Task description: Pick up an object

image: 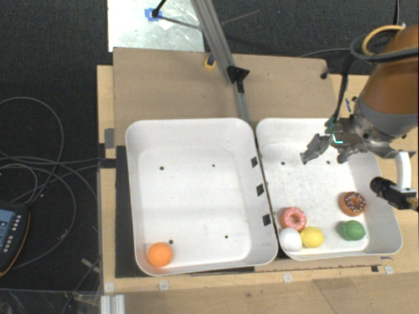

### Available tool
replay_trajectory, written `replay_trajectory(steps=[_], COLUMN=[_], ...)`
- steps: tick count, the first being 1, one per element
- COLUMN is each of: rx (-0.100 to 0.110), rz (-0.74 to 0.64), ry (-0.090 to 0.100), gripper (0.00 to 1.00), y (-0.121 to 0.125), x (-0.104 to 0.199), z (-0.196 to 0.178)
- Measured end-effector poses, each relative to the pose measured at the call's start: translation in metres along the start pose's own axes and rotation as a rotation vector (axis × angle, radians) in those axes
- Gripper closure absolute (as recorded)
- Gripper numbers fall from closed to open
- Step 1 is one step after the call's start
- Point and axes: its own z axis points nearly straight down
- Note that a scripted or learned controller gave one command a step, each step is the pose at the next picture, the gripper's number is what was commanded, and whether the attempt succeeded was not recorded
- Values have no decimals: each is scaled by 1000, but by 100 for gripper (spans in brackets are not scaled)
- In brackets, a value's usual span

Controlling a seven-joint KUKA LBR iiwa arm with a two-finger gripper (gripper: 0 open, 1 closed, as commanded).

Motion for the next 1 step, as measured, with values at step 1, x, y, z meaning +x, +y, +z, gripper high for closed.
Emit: replay_trajectory(steps=[1], rx=[-4], rz=[2], ry=[-1], gripper=[0], y=[1], x=[0], z=[-2])
